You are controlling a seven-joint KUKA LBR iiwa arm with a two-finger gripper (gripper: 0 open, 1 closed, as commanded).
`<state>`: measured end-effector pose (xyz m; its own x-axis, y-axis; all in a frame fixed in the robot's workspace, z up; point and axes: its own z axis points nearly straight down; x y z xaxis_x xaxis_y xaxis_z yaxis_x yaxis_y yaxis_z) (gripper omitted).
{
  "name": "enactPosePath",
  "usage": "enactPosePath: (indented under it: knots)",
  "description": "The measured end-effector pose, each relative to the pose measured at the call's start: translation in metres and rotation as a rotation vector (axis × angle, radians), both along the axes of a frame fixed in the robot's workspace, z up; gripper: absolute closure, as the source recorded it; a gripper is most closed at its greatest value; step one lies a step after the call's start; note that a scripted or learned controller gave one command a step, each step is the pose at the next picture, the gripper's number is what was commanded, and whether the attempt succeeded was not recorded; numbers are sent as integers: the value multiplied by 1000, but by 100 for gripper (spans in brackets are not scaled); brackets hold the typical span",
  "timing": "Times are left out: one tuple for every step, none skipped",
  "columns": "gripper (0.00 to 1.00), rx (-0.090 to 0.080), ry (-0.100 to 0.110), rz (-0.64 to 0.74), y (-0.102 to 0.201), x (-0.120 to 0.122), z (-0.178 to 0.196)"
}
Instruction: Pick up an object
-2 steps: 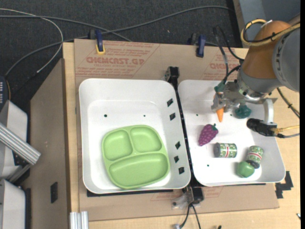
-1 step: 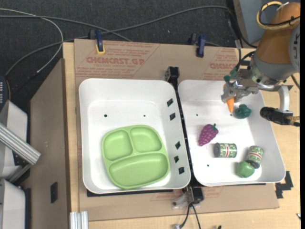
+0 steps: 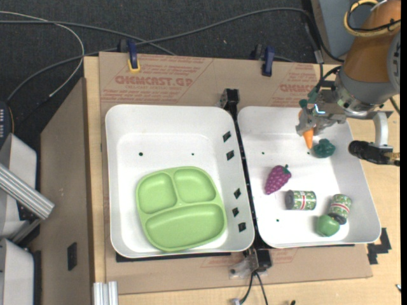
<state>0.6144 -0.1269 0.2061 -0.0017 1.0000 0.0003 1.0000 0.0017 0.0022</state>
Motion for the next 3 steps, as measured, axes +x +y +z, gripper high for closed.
enactPosePath:
  knots:
    - [100,2,5,3,42,-18,-2]
    - [100,3,5,4,95,-34,12]
    - [100,3,5,4,146,-50,24]
